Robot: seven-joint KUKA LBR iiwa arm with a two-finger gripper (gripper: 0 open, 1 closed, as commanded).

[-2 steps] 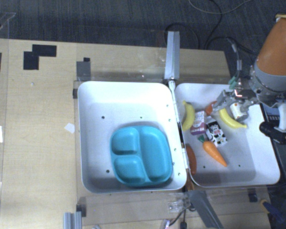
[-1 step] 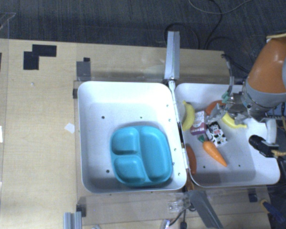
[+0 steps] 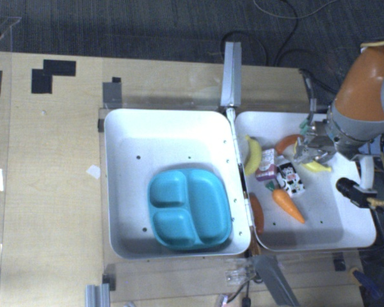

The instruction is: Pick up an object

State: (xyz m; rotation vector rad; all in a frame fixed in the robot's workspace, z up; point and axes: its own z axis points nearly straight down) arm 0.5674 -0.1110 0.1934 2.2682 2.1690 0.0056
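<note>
1. While the gripper [image 3: 315, 147] hangs low over the right bin [image 3: 345, 232], beside the small yellow piece [image 3: 317, 167], I cannot tell its state.
2. Nearest clear target is the carrot [image 3: 288, 205], lying mid-bin, just below the dice-like block [image 3: 289, 177].
3. Judging by looks, the carrot is a light, stiff plastic toy, smooth and a bit slippery; gripping across its thick middle seems safest.
4. Its long axis runs diagonally, from upper left to lower right, with the narrow tip at the lower right.
5. Another option, the banana [image 3: 252, 154], lies against the bin's left wall, running nearly top to bottom.
6. Left bin [image 3: 125, 139] holds a blue tray [image 3: 189, 207].
</note>
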